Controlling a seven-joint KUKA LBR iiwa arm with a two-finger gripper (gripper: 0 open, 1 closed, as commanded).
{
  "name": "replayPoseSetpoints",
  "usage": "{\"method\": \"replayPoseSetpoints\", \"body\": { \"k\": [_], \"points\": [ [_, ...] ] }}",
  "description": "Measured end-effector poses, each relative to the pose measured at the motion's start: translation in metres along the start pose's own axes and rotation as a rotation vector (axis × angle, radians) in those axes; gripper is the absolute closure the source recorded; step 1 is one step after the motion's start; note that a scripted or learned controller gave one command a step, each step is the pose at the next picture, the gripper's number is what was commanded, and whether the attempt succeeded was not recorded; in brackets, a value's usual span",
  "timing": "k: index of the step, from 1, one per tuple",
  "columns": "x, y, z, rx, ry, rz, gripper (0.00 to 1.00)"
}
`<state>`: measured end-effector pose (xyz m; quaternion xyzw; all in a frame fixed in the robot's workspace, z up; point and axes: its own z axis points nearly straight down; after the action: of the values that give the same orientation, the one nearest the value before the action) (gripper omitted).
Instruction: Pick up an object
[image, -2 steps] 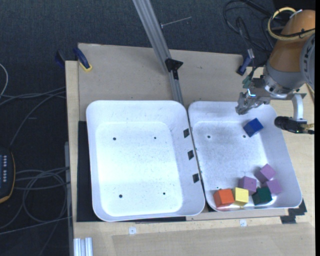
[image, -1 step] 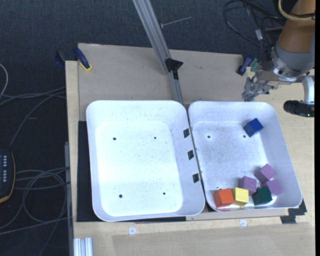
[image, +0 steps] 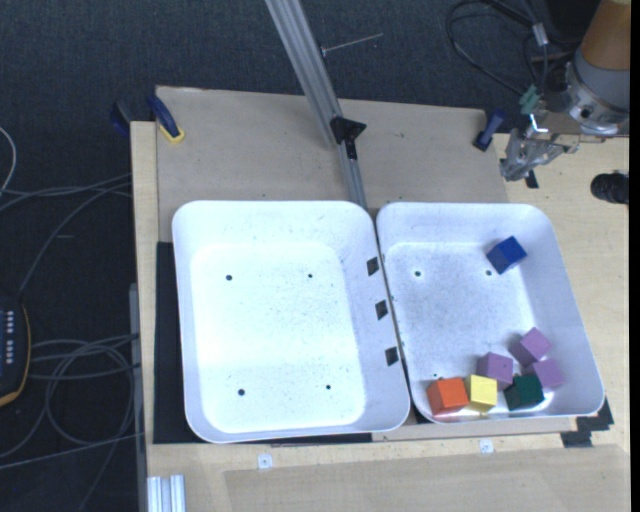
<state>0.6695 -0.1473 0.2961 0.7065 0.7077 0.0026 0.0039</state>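
Right now: blue block lies alone in right bin, upper area, untouched.
Orange, yellow, green and three purple blocks cluster at that bin's lower right corner. Gripper hangs over the desk above the bin, nothing in it; jaw opening can't be told.

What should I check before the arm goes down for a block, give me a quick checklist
1. Tool above the bench beyond the right bin, clear of it: ok.
2. Tool carrying nothing: cannot tell.
3. Blue block stands alone, room on every side: ok.
4. Orange block, yellow block, green block and purple blocks crowded in the near corner: not ok for a clean grasp.
5. Blue block is nearest the tool: ok.
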Motion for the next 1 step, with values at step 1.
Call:
{"method": "replayPoseSetpoints", "body": {
  "k": [1],
  "points": [
    [0.0430,-0.0121,0.0123,0.012,0.003,-0.002,1.00]
  ]
}}
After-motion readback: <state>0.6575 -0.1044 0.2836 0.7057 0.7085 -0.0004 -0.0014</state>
